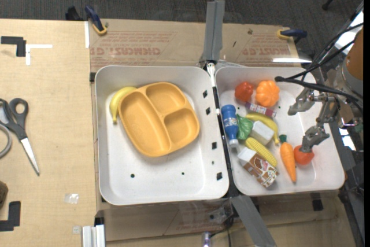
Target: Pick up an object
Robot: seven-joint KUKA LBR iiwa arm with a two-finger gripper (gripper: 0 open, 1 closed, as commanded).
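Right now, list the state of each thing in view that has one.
hand: low in the right bin, touching the tomato
yellow divided plate: upright, empty, left bin
banana: tucked behind the plate's edge
blue bottle: lying down
carrot: lying flat
scissors: closed

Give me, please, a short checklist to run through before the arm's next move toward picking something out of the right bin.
1. Gripper over the right bin: ok, low at its right side.
2. Target under it: ok, a red tomato lies just below, beside the carrot.
3. Tomato held between the jaws: cannot tell.
4. Room around the target: not ok, the carrot touches or nearly touches the tomato.
5. Cables away from the objects: ok, they hang above the bin's right part.
6. Left bin undisturbed: ok, the yellow tray lies flat, the banana at its edge.
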